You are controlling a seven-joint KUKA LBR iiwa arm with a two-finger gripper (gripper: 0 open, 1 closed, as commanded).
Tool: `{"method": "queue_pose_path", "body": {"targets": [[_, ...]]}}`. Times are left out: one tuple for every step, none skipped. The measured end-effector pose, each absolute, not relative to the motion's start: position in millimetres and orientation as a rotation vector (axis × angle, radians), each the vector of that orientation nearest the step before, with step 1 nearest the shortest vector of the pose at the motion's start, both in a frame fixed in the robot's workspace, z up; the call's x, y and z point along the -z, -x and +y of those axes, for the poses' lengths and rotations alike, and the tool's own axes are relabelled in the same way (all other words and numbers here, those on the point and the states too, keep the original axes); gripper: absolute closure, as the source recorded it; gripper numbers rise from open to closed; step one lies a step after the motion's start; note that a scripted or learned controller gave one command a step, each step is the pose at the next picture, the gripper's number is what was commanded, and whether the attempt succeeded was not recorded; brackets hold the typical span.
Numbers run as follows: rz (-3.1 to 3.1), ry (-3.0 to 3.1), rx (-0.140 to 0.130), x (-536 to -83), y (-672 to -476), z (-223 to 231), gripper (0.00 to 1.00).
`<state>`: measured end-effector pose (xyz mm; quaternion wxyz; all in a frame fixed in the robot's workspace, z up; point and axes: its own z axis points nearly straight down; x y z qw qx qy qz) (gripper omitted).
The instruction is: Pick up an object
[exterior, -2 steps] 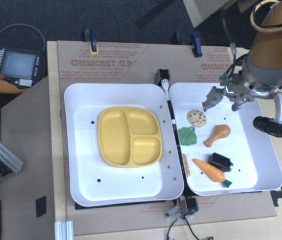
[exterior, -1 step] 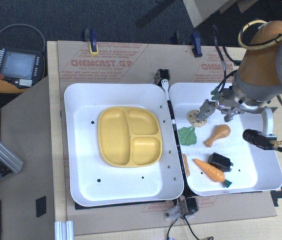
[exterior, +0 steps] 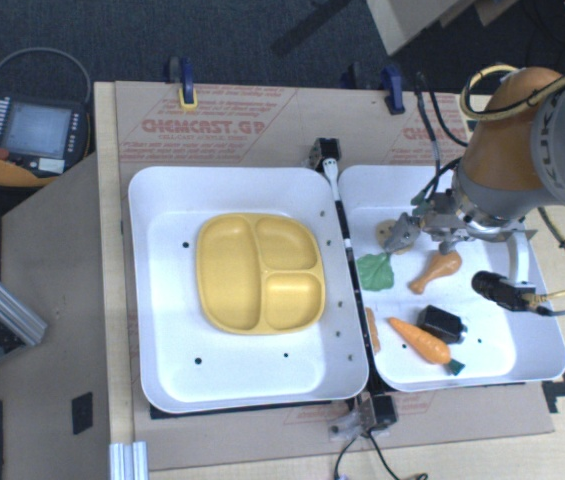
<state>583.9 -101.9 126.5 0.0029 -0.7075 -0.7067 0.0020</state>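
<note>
Arm (exterior: 507, 148) reaches in from the right and is over the right bin (exterior: 507, 356). Gripper (exterior: 424, 220) sits low over the upper half of that bin, pointing toward the bin's left side. From this angle it is not possible to make out whether the claw is spread or closed, or whether it has anything in it.

Contents of the right bin, relative to the claw:
- Tan lumpy piece (exterior: 398, 234): just beside the claw's tip, on its left. It looks to be touching or nearly touching; contact is not resolvable.
- Green leaf-shaped piece (exterior: 374, 271): below and left of the claw, near the bin's left wall, apart from the claw.
- Orange-tan drumstick-shaped piece (exterior: 435, 270): just below the claw, lying at a slant, not in it.
- Black block (exterior: 440, 322): lower in the bin, well apart from the claw.
- Carrot (exterior: 420, 338): lies just below and left of the black block, at a slant, its dark green end toward the bin's lower right. It is the item farthest from the claw.

Left bin (exterior: 162, 268) holds a yellow divided plate (exterior: 260, 273), roughly centred and lying flat, well apart from the claw.

Both bins rest side by side on the brown bench top (exterior: 262, 108).
</note>
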Motion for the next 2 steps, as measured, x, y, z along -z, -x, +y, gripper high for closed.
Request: {"method": "queue_pose_path", "body": {"targets": [[-2.220, 2.224, 0.000, -140, -585.2, -102, 1.00], [-2.227, 2.225, 0.006, -205, -587.5, -104, 1.00]]}}
